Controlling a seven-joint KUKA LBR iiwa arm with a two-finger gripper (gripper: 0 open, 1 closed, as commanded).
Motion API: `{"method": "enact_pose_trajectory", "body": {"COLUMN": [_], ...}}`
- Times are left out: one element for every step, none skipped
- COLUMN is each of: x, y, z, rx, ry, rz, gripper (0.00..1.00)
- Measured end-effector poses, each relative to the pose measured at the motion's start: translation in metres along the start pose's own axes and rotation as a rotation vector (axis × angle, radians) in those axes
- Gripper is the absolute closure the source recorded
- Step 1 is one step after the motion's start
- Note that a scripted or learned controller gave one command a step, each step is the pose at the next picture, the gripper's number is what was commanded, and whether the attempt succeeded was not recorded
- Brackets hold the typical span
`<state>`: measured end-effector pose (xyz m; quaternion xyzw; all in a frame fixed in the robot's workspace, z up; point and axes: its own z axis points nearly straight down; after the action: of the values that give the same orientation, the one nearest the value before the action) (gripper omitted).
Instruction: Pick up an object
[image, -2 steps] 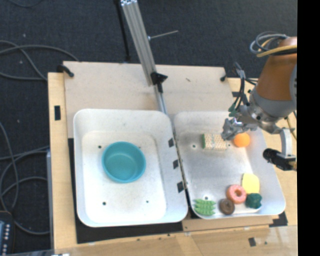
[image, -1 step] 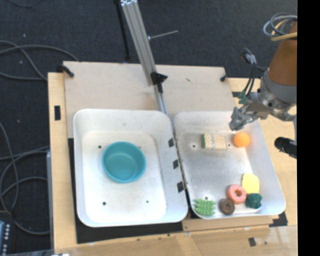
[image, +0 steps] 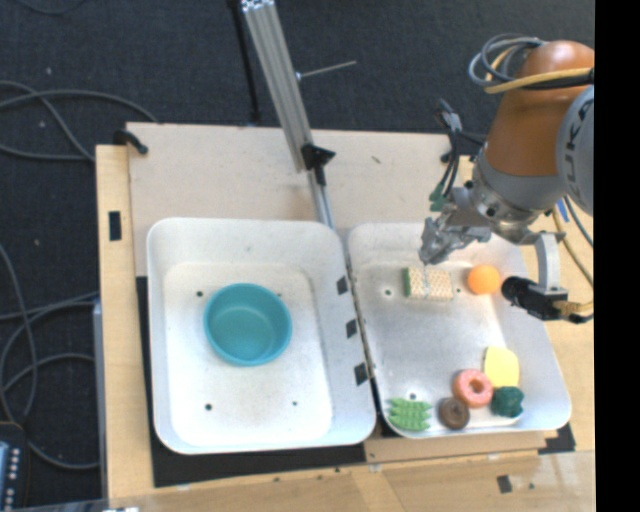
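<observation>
Fingers (image: 436, 256) hover just above checkered block (image: 430, 284).

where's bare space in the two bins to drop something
The left bin is mostly bare around the teal bowl. In the right bin, the middle floor is free between the waffle-like block and the near-edge cluster. It is crowded there: green toy, brown donut, pink donut, yellow block. The pincer hangs over the block beside the orange ball.

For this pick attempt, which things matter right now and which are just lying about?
In play: end effector; waffle block just below it; right bin.
Lying about: orange ball, yellow block, pink donut, brown donut, teal bowl, left bin.
</observation>
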<state>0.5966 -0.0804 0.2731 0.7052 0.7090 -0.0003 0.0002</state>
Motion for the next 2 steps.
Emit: {"method": "enact_pose_trajectory", "body": {"x": [0.054,0.098], "y": [0.01,0.018], "z": [0.0,0.023], "rx": [-0.002,0.002], "ry": [0.001,-0.001], "rz": [-0.001,0.0], "gripper": [1.0,1.0]}}
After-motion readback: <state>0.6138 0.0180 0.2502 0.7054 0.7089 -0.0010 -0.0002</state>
